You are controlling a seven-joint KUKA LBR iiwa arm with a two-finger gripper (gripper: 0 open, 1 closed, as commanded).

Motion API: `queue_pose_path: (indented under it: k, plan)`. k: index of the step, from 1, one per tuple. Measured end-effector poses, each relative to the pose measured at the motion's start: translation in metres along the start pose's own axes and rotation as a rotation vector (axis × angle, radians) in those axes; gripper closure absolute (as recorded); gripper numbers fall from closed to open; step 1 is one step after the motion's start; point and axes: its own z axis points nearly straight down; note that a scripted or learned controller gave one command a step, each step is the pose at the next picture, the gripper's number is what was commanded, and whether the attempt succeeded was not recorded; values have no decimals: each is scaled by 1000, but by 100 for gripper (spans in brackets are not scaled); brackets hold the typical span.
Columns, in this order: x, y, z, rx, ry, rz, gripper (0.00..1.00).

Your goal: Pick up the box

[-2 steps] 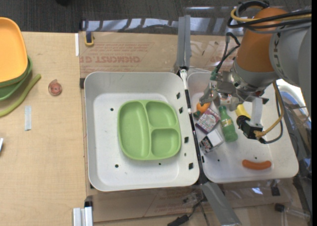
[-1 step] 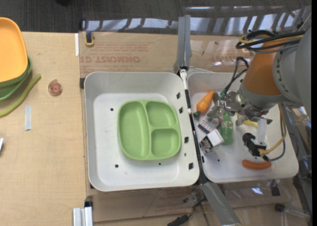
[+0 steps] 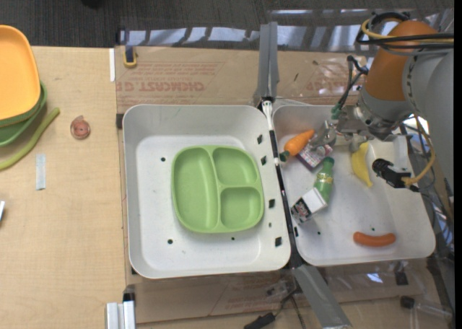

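One box (image 3: pixel 310 204) lies at 7 o'clock in right bin (image 3: pixel 404 247); gripper (image 3: pixel 330 133) at 11 o'clock, grip state unreadable.

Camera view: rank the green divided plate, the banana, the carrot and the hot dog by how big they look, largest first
1. Green divided plate, by far the largest.
2. Banana.
3. Hot dog and carrot look about alike, so I won't rank them.

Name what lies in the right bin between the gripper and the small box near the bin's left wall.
In the camera view, a green bottle lies between the gripper and the box, its lower end close beside the box. A pink-and-white packet sits just under the gripper.
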Motion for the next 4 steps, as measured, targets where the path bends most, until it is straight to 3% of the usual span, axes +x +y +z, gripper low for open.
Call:
queue_pose_path:
  k: [1, 2, 3, 4]
  plan:
    - [20, 6, -1, 16, -26, 6, 0]
    - [35, -9, 1, 3, -11, -229, 0]
    - [30, -14, -2, -20, -14, -614, 0]
    - [30, -13, -13, -26, -14, -610, 100]
